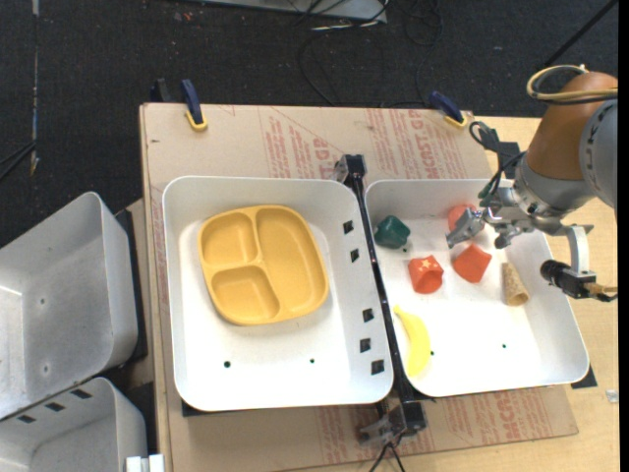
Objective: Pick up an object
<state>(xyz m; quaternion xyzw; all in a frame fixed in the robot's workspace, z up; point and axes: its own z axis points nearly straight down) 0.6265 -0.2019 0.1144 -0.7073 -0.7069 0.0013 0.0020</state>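
Note:
The right bin (550, 362) holds several small objects. A dark green piece (392, 231) lies near its back left. A red block (426, 274) and an orange-red block (473, 263) sit in the middle. A tan cork-like cylinder (514, 284) lies to their right, and a yellow banana (414, 340) lies at the front left. Another red piece (457, 215) is partly hidden behind one finger. My gripper (484, 234) hangs just behind and above the orange-red block, open, with its fingers spread and nothing between them.
The left bin (187, 362) carries a yellow divided plate (263, 263). A black divider with clamps (371, 293) runs between the bins. Grey tubs (54, 303) stand off the bench at the left. The arm's wrist (570, 146) looms over the right bin's back right corner.

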